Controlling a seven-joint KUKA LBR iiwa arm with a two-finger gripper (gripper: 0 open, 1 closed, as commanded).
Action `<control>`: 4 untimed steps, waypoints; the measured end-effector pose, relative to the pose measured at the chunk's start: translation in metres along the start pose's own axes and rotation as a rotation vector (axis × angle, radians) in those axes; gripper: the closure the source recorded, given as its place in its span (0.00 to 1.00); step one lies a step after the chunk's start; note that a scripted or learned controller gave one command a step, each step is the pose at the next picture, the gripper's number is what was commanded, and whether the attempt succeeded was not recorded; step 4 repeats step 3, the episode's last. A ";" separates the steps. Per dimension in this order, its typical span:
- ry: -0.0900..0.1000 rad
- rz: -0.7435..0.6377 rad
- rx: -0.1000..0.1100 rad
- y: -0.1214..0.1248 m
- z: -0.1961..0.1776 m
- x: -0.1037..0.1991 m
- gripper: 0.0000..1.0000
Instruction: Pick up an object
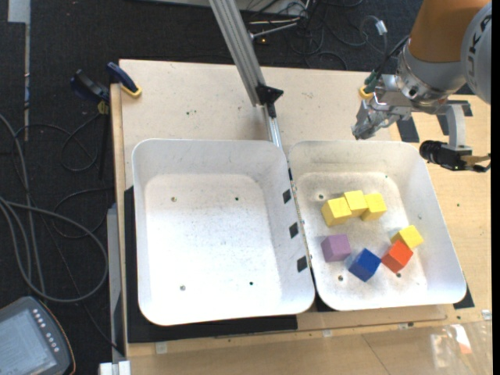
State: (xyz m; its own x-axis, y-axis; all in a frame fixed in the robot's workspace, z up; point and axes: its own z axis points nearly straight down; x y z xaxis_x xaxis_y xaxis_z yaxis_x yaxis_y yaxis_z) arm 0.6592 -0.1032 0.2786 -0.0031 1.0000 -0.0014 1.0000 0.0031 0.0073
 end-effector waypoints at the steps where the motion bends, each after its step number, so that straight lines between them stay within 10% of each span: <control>1: 0.002 -0.004 0.008 -0.012 -0.002 0.047 1.00; 3: 0.003 -0.005 0.010 -0.054 0.009 0.159 1.00; 4: 0.003 -0.005 0.010 -0.054 0.009 0.159 1.00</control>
